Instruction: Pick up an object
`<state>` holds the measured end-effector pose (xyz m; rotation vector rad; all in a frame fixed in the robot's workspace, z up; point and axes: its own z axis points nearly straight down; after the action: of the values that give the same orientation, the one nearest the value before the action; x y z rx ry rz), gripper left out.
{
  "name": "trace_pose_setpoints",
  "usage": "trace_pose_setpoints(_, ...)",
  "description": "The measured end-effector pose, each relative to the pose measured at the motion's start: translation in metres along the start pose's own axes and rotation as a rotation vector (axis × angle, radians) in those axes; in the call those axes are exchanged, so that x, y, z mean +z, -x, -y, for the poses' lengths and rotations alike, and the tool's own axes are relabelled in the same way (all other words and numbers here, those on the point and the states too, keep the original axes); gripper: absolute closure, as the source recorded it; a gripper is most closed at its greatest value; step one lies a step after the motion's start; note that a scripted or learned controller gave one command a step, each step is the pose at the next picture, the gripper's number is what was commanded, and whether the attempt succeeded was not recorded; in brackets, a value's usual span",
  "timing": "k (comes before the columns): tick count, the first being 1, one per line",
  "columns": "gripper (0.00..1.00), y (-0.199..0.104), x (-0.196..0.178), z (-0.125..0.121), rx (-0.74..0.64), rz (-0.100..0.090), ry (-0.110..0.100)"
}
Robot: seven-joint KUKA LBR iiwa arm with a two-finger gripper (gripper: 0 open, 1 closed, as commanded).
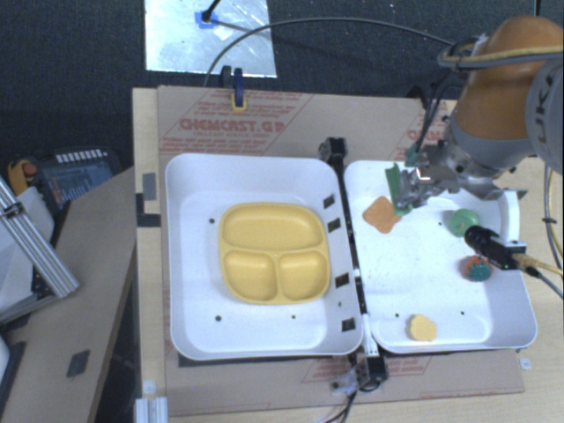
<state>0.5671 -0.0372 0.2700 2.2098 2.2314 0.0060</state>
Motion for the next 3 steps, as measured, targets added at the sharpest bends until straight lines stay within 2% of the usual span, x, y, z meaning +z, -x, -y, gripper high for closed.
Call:
trace_pose_setpoints(1, 1.0, -0.046, 0.011, -0.015, 0.0, 0.001, -0.001)
trace_pose_setpoints(3, 1.0, -0.135, 0.02, -0.075, 0.001, 0.0, 0.0)
